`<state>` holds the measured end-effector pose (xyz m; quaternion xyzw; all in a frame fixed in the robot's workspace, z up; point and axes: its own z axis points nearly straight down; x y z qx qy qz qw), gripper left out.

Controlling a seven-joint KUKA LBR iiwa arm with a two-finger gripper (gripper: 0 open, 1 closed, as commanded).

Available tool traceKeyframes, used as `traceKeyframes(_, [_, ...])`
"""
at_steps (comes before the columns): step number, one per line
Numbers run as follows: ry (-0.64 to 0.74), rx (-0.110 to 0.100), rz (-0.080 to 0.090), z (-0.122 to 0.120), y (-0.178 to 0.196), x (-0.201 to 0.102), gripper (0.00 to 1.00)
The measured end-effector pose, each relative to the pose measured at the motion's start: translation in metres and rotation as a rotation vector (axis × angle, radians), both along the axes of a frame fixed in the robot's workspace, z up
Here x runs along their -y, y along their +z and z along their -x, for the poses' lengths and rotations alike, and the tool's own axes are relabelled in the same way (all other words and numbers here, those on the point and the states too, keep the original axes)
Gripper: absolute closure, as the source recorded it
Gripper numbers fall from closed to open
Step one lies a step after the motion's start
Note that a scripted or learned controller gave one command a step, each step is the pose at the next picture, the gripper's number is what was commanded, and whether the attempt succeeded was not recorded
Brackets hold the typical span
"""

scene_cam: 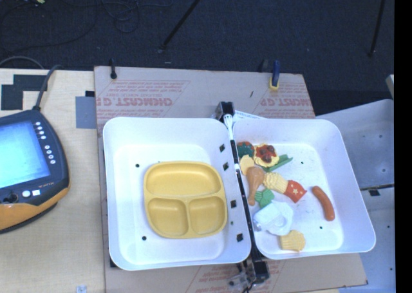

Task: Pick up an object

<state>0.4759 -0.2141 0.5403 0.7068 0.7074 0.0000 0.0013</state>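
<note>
Toy food lies in the right white bin (351, 221), crowded toward its left wall. A brown drumstick (255, 181) sits beside a yellow corn piece (275, 183) and a red wedge with a star (295, 190). A sausage (324, 202) lies apart to the right. A red and yellow piece (265, 154) with green leaves rests at the far side. Nearer the front are a white fried egg (275, 217) and a tan biscuit (293, 241).
The left white bin (122, 156) holds a yellow divided plate (185, 197). A handheld controller with a blue screen (26, 166) rests on the bench at far left. Cardboard lies under both bins, and a blue clamp (275, 74) grips its far edge.
</note>
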Motion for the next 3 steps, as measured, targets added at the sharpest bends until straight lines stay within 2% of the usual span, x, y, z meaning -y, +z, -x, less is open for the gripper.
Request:
traceKeyframes(1, [0.000,-0.011,-0.005,0.000,-0.110,-0.002,1.00])
traceKeyframes(2, [0.001,0.002,0.001,0.000,0.002,0.000,1.00])
traceKeyframes(3, [0.000,-0.011,-0.006,-0.005,-0.217,-0.002,1.00])
